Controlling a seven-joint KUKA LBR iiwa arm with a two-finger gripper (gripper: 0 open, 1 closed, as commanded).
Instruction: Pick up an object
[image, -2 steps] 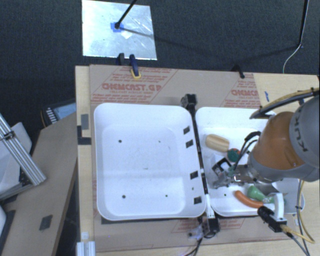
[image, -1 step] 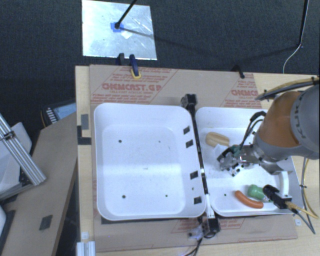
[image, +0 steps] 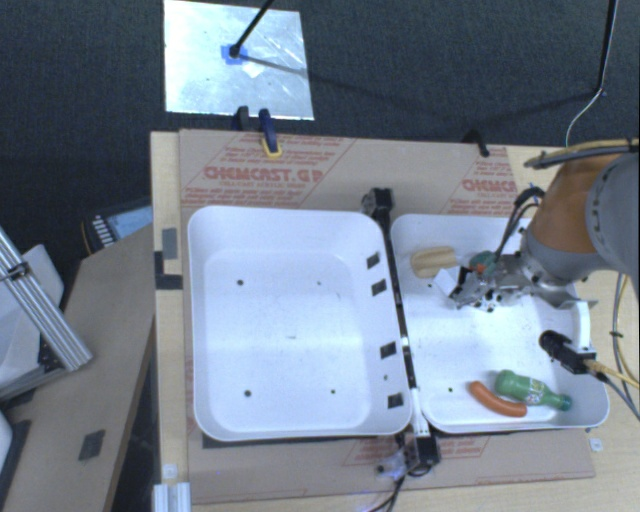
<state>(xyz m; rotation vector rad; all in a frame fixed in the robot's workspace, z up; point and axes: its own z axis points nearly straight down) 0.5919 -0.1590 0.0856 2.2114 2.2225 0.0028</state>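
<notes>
Where visible, gripper beside block

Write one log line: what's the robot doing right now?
gripper: low in right bin | near: tan block | by front wall: orange sausage, green bottle | grasp: unclear

Red "CHEMCAST GP" lettering on the brown protective sheet covering the tabletop, upper centre, repeated partly at upper right
</notes>
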